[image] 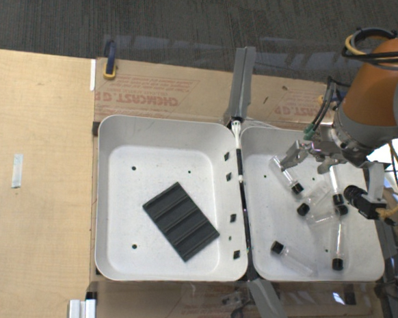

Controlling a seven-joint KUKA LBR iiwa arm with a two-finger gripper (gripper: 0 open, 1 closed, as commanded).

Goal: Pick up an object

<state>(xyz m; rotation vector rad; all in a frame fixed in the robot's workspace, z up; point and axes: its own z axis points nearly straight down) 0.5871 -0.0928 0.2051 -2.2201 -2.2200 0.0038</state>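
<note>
Several clear plastic tubes with black caps lie in the right bin (259,262): one tube (288,176) just below the gripper, one (317,202) in the middle, one (337,247) upright in the picture near the right wall, and one (291,259) at the front. A dark ribbed rectangular block (180,221) lies at a slant in the left bin (115,182). My gripper (313,166) hangs over the back of the right bin, above the tubes. Its fingers are spread open, with nothing held between them.
The divider between the two bins (241,192) runs down the middle, with a grey metal post (241,83) behind it. Cardboard (163,94) lies behind the bins. The wooden bench top (33,176) extends to the left. Cables and a black fitting (360,200) hang at the right bin's edge.
</note>
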